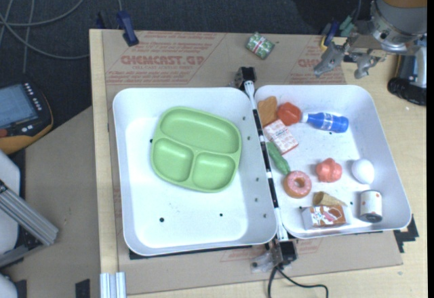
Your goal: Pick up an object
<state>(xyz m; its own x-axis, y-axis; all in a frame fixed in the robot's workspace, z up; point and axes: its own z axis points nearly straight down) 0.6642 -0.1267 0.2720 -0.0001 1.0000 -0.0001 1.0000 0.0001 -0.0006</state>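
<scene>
My fingers (347,59): spread apart, holding nothing, above the tabletop (203,52) beyond the right bin (386,154). Left bin (129,174): one green divided plate (196,149).

Blue bottle (327,121): we see it lying on its side near the right bin's far wall; white cap toward the left
Pink doughnut (297,184): flat, mid-bin
White egg (363,170): right side

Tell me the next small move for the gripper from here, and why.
Probably lower and advance the gripper toward the blue bottle. The gripper hangs above the right bin's far rim holding nothing, and the bottle lies nearest it, apart from the other items.
</scene>
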